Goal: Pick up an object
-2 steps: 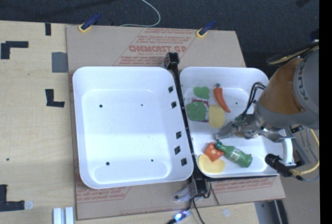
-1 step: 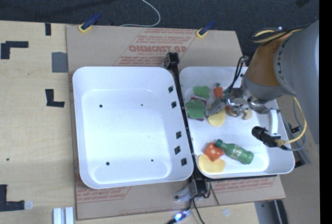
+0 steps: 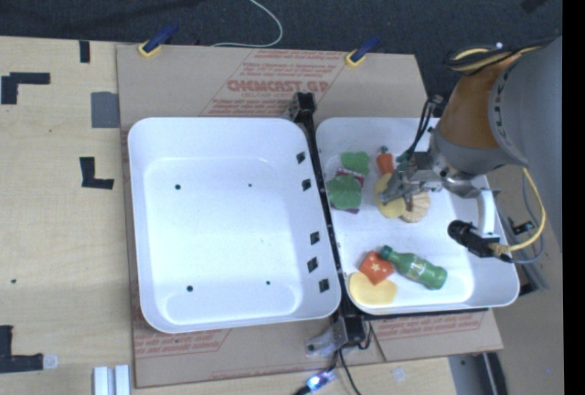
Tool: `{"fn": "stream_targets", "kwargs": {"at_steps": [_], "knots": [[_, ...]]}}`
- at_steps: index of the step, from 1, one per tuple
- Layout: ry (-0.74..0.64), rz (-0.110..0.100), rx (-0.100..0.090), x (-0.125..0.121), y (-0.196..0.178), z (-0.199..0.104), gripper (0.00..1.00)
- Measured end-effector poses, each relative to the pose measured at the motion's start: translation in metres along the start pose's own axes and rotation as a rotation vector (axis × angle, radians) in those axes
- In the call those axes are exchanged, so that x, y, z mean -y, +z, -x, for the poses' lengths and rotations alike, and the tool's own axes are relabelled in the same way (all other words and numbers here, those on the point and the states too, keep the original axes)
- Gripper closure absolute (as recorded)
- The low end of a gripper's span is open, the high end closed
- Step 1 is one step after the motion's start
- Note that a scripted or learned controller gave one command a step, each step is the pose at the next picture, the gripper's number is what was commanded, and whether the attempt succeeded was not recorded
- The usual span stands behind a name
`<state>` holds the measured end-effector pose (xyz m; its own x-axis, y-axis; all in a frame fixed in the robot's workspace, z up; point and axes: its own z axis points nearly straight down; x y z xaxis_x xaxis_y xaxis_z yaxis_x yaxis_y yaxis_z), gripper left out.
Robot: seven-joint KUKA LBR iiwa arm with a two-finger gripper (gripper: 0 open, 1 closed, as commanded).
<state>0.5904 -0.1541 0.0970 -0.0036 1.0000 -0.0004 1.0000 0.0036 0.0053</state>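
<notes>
**Two white bins on a brown worktop**

The worktop [image 3: 55,229] is light wood with small black marks on it. A flat brown sheet of cardboard [image 3: 265,82] with red letters lies on top. Two clips, blue and yellow, pinch its far edge. Behind the worktop the floor looks dark and fuzzy, like carpet, and a thin white wire [image 3: 260,0] curls across it.

Two shallow white bins sit side by side on the cardboard. They look smooth and shiny, with round corners. The left bin [image 3: 219,229] has a few tiny dark dots on its floor. A black strip runs between the two bins.

The right bin [image 3: 494,293] holds small toys. Two green blocks [image 3: 347,183] lie near the black strip, one a bit behind the other, with something pink between them. A small orange piece [image 3: 385,161] is just beside them. At the near end lies a green bottle [image 3: 416,268] on its side. It looks smooth and rounded. Touching its top end is a red chunk [image 3: 376,268], and that sits on a flat yellow piece [image 3: 373,292] with a soft round shape.

The big grey arm [image 3: 512,123] with an orange band comes in from the right. Its claw [image 3: 399,190] hangs low in the right bin, right over a pale yellow round thing [image 3: 409,208]. The claw is dark and small, so I cannot tell how it is set or if it grips anything. Yellow and black cables loop around the arm.
</notes>
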Motion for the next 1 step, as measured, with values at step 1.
{"fn": "stream_targets", "kwargs": {"at_steps": [1], "knots": [[0.004,0.01,0.002,0.0169,0.0068,0.0075,1.0]]}}
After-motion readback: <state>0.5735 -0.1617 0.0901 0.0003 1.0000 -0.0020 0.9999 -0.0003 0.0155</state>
